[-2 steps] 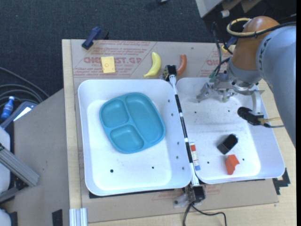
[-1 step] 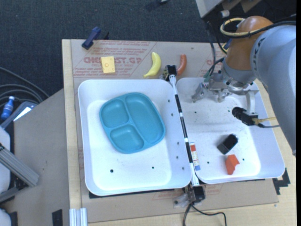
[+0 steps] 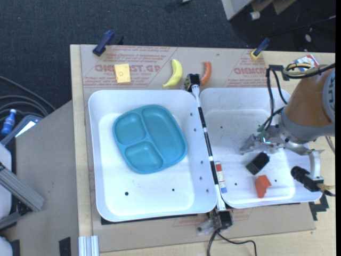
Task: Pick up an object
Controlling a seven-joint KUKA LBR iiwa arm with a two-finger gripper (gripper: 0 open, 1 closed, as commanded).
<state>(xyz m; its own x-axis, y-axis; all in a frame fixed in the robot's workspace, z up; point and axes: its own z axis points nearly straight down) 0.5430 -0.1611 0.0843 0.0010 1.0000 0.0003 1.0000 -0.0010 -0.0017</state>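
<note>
In the right bin lie a small black block and, nearer the front wall, an orange-red block. My gripper hangs low over the middle of this bin, just above and behind the black block. Nothing shows between its fingers. The arm comes in from the right, with its orange band above the wrist. The left bin holds a blue divided plate, far from the gripper.
Behind the bins on the bench lie a yellow banana, an orange piece and a yellow tag. A black-and-white rail divides the two bins.
</note>
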